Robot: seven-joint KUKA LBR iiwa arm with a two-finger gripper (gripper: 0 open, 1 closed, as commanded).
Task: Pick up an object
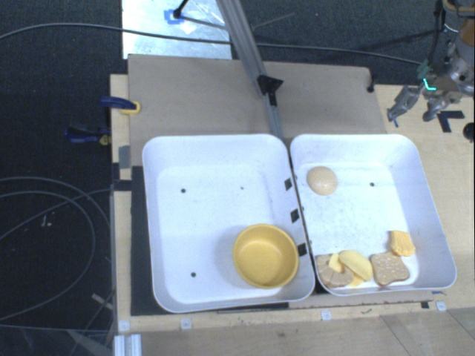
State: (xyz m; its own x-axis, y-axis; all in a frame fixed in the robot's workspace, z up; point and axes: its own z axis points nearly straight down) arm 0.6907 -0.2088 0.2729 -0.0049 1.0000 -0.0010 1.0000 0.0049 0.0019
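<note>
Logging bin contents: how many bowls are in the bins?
1. A yellow bowl sits in the left bin, at its near right corner. Nothing seems to hide another.

bins (223,154): matt white plastic | bowl (266,254): smooth yellow plastic (slight sheen) | bench (208,95): matt board

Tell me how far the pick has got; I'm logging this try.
Nothing looks done: the bowl sits in the left bin, and the egg and the food pieces lie in the right bin. In hand: the gripper hangs open, beyond the right bin's far corner, holding nothing. Left: reach in, grasp, lift.
</note>
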